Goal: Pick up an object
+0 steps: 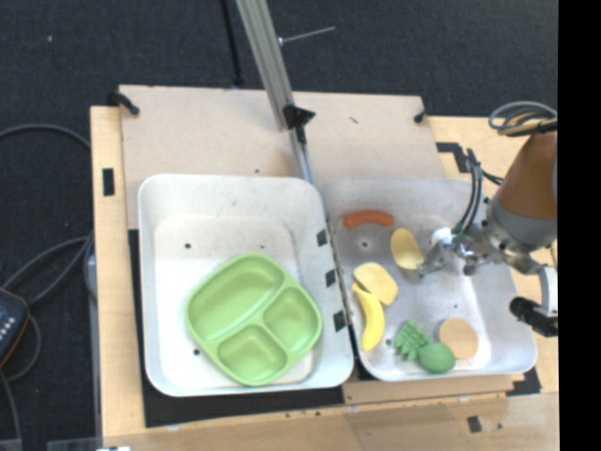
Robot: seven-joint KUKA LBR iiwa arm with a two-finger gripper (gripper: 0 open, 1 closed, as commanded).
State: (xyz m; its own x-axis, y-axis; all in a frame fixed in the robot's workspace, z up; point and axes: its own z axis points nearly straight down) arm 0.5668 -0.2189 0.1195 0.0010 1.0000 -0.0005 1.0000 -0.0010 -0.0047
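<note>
on the left we see a white bin (169, 205) holding a green divided plate (252, 319), which lies toward its front. just beside it, the right bin (507, 360) carries the loose items: an orange sausage (368, 219) at the back, a pale yellow slice (406, 248), another yellow piece (376, 281) touching a banana (370, 319), then a green leafy toy (408, 338), a green ball (436, 357) and a tan disc (459, 337) near the front. the gripper (441, 252) hangs over this bin, just beside the pale slice; we cannot tell whether its fingers are apart or closed. behind it, the arm (528, 191) enters from the right.
</note>
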